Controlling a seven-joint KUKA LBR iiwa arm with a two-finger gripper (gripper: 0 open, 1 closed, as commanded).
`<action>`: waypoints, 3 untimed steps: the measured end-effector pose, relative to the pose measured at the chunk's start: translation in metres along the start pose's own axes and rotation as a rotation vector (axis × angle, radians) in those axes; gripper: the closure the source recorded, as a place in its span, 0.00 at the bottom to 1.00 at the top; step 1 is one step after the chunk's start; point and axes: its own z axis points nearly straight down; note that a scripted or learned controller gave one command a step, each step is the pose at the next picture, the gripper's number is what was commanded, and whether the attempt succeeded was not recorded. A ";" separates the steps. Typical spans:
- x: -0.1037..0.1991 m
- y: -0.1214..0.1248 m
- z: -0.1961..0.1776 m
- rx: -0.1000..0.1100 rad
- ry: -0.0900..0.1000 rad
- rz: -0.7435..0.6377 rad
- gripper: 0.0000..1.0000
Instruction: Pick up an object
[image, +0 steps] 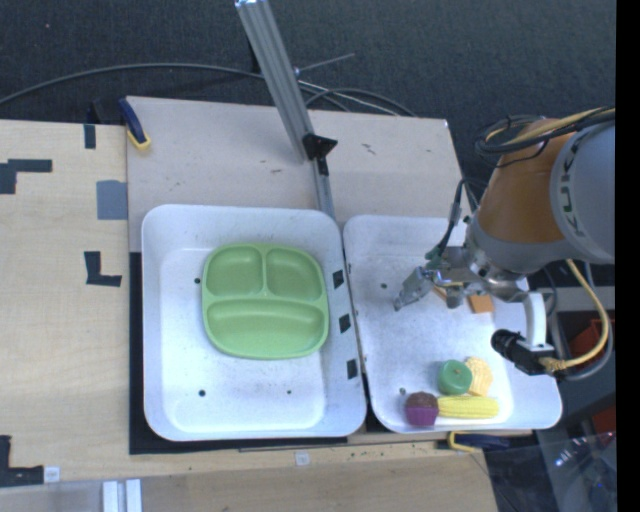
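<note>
Four toy foods — green piece (454, 376), yellow piece (480, 375), corn (467, 406), purple piece (421, 408) — cluster below the gripper (412, 292), well apart from it. Its fingers look spread over bare bin floor (400, 345), gripping nothing. Left of it sits a green divided plate (265, 301).

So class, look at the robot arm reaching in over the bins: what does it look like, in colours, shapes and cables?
The arm is thick and rounded, grey, with a broad orange band above the wrist and dark letters on the grey shell. Its gripper is small, grey and metallic. Yellow cables and thin dark ones loop round it, and a black part sticks out beside the wrist.
</note>
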 end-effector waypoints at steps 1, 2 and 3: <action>0.003 0.001 0.044 0.000 0.000 -0.001 0.00; 0.004 0.002 0.032 -0.004 0.001 -0.003 1.00; 0.005 0.008 -0.030 -0.013 -0.001 -0.001 1.00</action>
